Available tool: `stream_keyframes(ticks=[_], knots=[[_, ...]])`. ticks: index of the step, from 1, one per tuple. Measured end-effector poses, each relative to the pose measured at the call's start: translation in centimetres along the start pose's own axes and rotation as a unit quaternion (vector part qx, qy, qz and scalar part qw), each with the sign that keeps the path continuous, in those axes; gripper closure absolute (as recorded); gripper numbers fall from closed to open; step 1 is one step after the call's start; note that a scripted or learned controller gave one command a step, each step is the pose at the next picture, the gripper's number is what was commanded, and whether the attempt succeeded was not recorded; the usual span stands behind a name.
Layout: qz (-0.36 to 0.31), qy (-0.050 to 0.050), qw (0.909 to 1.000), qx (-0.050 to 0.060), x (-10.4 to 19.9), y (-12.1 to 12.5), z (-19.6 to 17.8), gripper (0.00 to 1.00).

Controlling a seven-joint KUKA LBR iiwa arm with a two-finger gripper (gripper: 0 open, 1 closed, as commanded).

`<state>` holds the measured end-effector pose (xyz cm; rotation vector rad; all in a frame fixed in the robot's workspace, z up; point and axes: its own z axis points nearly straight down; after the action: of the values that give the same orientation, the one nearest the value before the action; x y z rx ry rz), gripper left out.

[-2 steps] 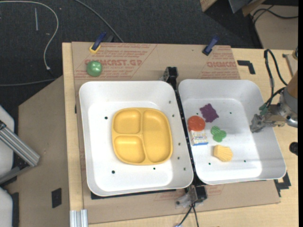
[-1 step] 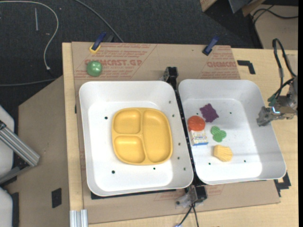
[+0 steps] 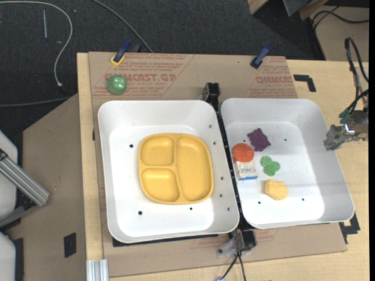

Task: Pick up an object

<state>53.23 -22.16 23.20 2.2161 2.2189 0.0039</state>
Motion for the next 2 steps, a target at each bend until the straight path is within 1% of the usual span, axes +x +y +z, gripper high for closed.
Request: stream_keyframes(ticks=[1,2], knots=[[-0.002,0.003,1.0,0.004,5.7,-0.3,1.0,1.0],[-0.001,0.003,1.0,0.004,11.5,-0.2,1.7,1.0]])
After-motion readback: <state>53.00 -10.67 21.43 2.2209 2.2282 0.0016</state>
